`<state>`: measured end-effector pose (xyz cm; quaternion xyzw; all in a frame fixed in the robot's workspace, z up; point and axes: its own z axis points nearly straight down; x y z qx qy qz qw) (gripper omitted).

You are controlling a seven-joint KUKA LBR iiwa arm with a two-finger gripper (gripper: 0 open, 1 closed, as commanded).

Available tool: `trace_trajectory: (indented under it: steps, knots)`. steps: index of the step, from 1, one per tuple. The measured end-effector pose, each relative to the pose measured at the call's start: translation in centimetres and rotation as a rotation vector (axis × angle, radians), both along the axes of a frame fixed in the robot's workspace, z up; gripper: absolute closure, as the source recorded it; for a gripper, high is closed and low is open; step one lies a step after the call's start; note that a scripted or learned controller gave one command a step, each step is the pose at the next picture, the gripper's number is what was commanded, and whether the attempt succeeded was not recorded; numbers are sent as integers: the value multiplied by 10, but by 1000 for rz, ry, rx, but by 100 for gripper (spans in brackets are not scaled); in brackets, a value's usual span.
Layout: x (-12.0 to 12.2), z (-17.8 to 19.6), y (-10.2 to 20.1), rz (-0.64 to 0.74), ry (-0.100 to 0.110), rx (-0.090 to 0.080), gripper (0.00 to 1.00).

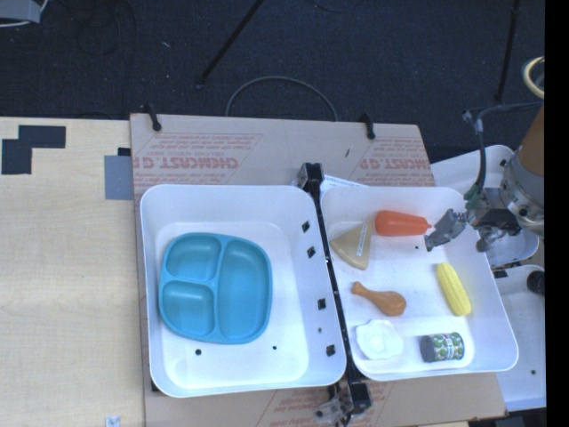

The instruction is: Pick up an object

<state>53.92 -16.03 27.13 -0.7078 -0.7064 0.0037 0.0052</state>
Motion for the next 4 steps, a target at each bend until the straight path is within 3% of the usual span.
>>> trace_trajectory:
  steps: [1, 4]
  knots:
    - [2, 6, 0, 2, -11, -2, 0]
    - [-6, -172, -3, 2, -5, 0, 0]
